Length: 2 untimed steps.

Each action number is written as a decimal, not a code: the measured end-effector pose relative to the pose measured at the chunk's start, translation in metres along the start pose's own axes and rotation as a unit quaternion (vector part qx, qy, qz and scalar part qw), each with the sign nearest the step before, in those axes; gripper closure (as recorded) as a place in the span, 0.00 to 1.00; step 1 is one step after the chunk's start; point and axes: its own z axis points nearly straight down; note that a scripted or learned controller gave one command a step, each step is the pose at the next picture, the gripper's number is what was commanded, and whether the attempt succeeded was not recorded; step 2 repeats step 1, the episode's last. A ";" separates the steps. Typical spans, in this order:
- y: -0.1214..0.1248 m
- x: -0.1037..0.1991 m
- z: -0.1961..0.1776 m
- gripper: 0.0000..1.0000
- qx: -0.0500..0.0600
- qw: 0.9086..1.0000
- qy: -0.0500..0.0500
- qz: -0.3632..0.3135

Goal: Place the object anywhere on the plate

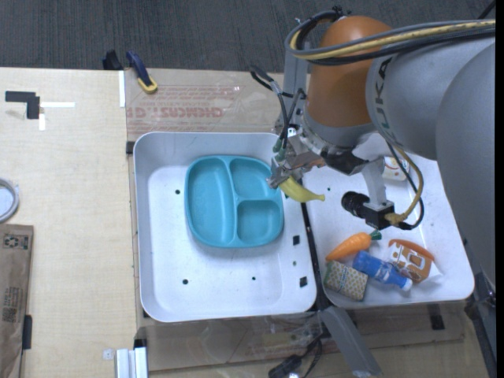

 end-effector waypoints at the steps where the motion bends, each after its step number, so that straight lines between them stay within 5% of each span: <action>1: 0.000 0.000 0.000 0.00 0.000 1.000 0.000 0.000; 2: 0.000 0.000 0.000 0.00 0.000 1.000 0.000 0.000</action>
